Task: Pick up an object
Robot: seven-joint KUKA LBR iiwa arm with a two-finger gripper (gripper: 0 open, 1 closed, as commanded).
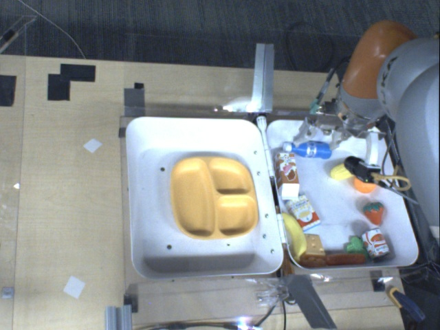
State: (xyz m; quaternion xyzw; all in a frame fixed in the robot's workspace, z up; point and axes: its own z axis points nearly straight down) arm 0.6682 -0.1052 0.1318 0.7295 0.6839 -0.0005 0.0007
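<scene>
End effector [335, 130] hovers beside a blue-capped clear bottle [311, 149] lying sideways.

Two shallow white bins side by side. Left bin [141, 205]: yellow three-compartment plastic tray [212, 196] at centre. Right bin [405, 249]: blue plastic bottle [311, 149] lying at back; small red carton [287, 168] by left wall; yellow banana [295, 234] front-left; red strawberry toy [374, 212] to right; small red can [376, 243] front-right corner.

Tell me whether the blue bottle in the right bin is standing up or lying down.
Lying down. The blue bottle rests on its side near the right bin's far edge, its length running across the view, just below the gripper.
</scene>
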